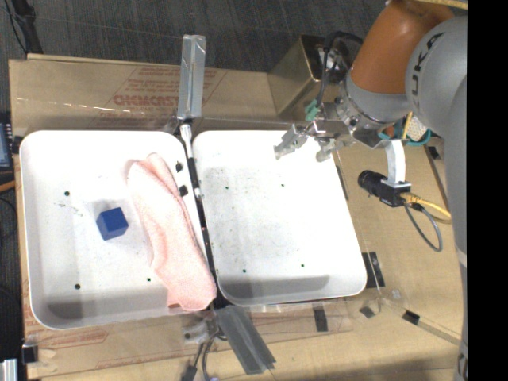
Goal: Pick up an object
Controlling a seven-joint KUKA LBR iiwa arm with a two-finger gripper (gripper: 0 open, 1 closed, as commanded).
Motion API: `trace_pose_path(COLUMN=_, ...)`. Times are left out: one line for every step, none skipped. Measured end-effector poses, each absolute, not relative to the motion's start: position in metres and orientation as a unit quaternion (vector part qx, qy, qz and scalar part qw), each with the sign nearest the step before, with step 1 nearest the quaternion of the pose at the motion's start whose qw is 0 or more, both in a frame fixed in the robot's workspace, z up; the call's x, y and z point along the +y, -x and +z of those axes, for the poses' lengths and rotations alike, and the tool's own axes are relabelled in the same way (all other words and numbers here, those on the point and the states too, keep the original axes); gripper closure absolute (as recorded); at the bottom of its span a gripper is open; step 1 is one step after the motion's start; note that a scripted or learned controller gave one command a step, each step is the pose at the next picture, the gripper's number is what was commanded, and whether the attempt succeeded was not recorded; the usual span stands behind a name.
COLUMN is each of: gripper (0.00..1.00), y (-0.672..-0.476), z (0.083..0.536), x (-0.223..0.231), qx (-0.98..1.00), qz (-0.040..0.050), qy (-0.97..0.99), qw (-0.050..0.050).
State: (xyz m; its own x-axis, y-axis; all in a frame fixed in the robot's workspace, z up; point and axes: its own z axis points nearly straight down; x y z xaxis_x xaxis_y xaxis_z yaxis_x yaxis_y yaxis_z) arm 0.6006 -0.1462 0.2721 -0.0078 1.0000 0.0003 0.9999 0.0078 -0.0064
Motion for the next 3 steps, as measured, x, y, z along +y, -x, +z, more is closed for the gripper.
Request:
trace_pose_path(gripper=0.00, y=-0.604, z=0.294, x=0.012, qx=-0.667, qz=0.0015, qy=0.745, qw=0.001)
trace_pose_path(gripper=0.00, y=-0.567, z=0.298, x=-0.061, qx=-0.555, qz=0.0032, qy=0.832, qw=0.002)
trace_pose_path(gripper=0.00, y=-0.604, z=0.264, x=-0.165, qx=-0.535, qz=0.0024, qy=0.845, qw=0.002)
